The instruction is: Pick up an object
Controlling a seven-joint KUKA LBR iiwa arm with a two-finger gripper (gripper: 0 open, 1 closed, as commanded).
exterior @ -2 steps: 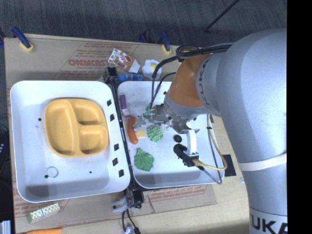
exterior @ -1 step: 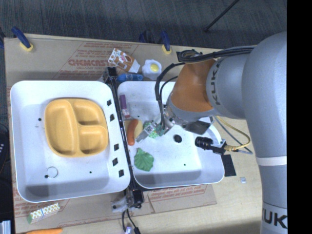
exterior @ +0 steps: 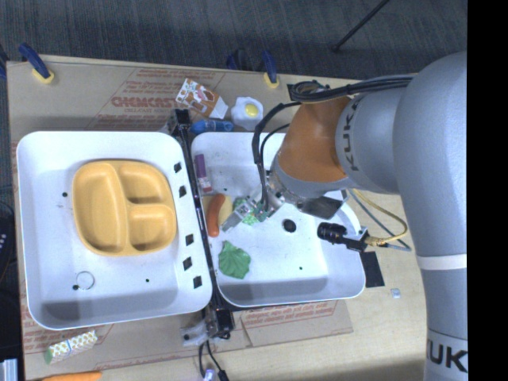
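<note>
Since the tool (exterior: 244, 213) hangs low in the right white plastic bin (exterior: 349, 280), just above the orange carrot-shaped toy (exterior: 213, 215) by its left wall, that light, slick toy looks best pinched mid-length. Whether the tool is spread I cannot tell. Grey arm (exterior: 381, 141) reads "KUKA".

A cardboard-covered bench (exterior: 119, 94) stands on dark grey carpet (exterior: 119, 14) under even light.

A yellow tray (exterior: 124, 206) sits in a white bin (exterior: 40, 236), a green leaf (exterior: 234, 260) and orange carrot (exterior: 213, 217) beside the grey, orange-banded arm (exterior: 373, 145).
</note>
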